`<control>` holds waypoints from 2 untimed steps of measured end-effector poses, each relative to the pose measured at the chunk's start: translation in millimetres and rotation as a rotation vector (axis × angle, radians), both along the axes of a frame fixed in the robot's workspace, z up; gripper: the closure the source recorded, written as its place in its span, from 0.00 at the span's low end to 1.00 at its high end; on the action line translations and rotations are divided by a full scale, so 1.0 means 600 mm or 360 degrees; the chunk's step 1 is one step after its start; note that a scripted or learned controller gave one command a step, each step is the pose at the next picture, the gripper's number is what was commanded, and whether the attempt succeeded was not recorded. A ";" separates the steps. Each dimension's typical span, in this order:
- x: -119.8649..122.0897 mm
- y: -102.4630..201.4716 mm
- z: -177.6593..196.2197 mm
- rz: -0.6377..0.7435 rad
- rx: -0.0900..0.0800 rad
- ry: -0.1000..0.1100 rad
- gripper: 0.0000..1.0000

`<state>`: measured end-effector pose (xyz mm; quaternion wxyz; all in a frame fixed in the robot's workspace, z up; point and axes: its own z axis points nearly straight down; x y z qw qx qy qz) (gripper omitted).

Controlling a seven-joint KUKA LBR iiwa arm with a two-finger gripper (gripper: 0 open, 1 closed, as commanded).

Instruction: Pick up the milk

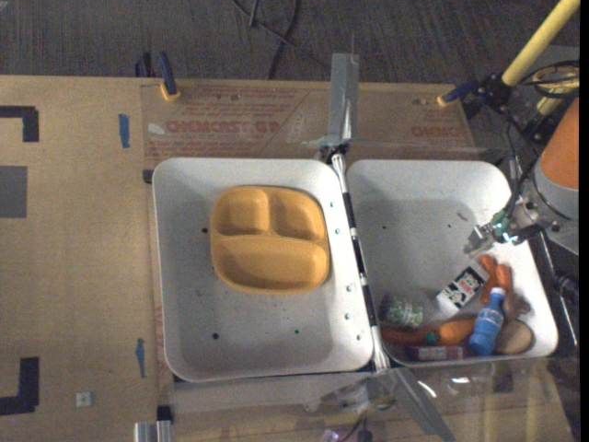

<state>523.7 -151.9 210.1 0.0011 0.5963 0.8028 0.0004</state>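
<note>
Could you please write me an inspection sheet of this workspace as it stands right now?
Surface: light wooden bench bearing two shallow white bins, left bin and right bin, side by side.
Job's things: small white milk carton lying in the right bin's lower right part, not gripped.
Clutter: orange three-compartment plastic tray in the left bin; blue plastic bottle, orange carrot and other toy food piled beside the carton.
Grippers: two-finger gripper above the right bin, just up and right of the carton; fingers' state cannot be told.
Cables: black cables on the floor beyond the bench.
Surroundings: dark grey carpet; yellow pole at upper right.
</note>
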 end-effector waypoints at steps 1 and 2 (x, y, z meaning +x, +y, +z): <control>0.000 0.000 0.000 -0.0001 0.0000 -0.0001 0.00; -0.030 -0.017 -0.186 -0.0057 -0.0001 -0.0009 0.00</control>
